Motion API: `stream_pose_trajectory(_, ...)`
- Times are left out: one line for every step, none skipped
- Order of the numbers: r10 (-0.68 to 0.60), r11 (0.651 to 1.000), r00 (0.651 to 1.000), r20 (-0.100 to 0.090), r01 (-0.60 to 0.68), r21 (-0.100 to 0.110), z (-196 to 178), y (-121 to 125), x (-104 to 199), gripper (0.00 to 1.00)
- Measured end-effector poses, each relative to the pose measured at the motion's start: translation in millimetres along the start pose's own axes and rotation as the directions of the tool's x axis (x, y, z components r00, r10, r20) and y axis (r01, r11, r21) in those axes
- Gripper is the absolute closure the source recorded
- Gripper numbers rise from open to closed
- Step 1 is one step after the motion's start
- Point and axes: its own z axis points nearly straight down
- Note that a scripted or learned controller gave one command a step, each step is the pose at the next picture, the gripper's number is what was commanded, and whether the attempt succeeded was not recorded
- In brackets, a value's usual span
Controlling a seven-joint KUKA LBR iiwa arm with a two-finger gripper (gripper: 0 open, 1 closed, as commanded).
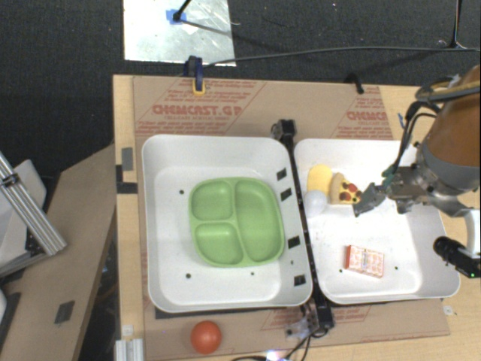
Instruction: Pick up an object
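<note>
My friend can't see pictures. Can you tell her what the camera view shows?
A grey robot arm's gripper hovers over the right white bin, beside a yellow toy, a pizza-slice toy and a small red-patterned packet. The left bin holds a green divided plate.

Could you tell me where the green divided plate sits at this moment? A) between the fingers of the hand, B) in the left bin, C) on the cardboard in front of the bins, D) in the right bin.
B: the green divided plate lies flat on the floor of the left bin, while the hand is over the right bin.
</note>
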Motion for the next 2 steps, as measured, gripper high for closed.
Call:
stream_pose_trajectory(-0.002, 1.0, 1.0, 0.001, 0.002, -0.01, -4.6, 1.9, 0.1, 0.0)
stream_pose_trajectory(0.001, 1.0, 1.0, 0.001, -0.001, -0.005, 46.5, 9.7, -6.9, 0.0)
